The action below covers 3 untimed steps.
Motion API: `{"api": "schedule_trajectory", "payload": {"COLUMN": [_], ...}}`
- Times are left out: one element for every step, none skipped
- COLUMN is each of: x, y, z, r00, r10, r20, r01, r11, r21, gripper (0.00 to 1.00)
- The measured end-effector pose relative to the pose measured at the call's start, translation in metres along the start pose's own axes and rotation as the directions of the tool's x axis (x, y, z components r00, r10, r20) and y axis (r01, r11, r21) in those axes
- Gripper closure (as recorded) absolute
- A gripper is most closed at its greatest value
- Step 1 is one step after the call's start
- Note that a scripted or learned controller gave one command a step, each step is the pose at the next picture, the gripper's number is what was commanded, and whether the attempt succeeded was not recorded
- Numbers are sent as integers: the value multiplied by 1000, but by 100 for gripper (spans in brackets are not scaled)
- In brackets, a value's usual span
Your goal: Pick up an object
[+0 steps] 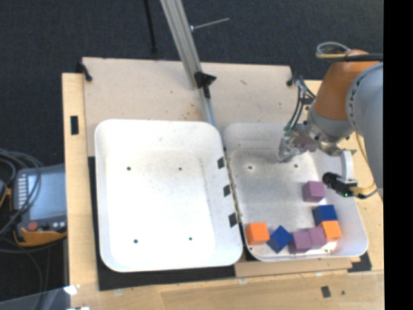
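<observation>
The left bin sits on the tabletop; in the right bin, an orange block, blue block and purple blocks line the near edge; the jaws hover over the far end, well apart from them, and whether they are released or clenched cannot be told.

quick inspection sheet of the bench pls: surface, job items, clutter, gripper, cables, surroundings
Surface: wooden bench bearing a left bin and a right bin.
Job's things: orange, blue and purple blocks along the right bin's near and right sides.
Clutter: nothing seen.
Grippers: gripper over the right bin's far part, nothing seen in it.
Cables: bundle along the wrist.
Surroundings: aluminium rail; pendant at left.
</observation>
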State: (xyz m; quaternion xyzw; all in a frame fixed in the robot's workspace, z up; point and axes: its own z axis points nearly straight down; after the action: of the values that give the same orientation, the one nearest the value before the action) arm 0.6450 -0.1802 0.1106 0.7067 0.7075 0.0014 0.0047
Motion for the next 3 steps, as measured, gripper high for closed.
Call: {"api": "schedule_trajectory", "payload": {"x": [6, 5, 3], "y": [1, 9, 11], "z": [-47, -112, -164], "r00": [1000, 1000, 1000], "r10": [-7, -4, -5], "r20": [-3, -2, -2], "r01": [7, 4, 5], "r11": [1000, 1000, 1000], "r21": [2, -1, 0], "gripper": [100, 100, 100]}}
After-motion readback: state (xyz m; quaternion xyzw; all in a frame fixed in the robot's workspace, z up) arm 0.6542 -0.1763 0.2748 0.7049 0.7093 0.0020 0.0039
